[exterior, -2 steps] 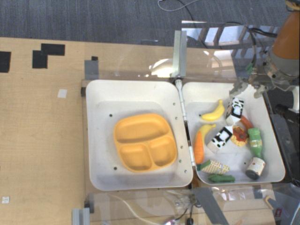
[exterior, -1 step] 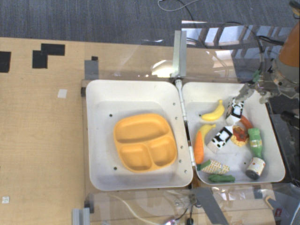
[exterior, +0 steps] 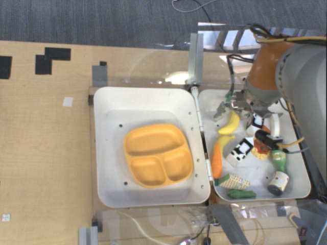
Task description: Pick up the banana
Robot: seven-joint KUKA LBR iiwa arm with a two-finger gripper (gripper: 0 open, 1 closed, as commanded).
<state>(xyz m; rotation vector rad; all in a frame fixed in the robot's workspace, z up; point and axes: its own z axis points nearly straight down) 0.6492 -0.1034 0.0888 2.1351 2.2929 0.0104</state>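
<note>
Banana [exterior: 229, 123]: lies in right bin [exterior: 301, 188], at 10 o'clock of its clutter, gripper [exterior: 240, 106] poised touching or just above its upper end, grip state undeterminable; lift apparently not yet done.

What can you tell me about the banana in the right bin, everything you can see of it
The banana is yellow, smooth and gently curved, and looks like a plastic toy. It lies in the upper left part of the right bin, its upper end toward the gripper and its lower end pointing down-left toward the carrot. The arm hides part of its top. Whether the gripper is touching or holding it cannot be told from this view.
</note>
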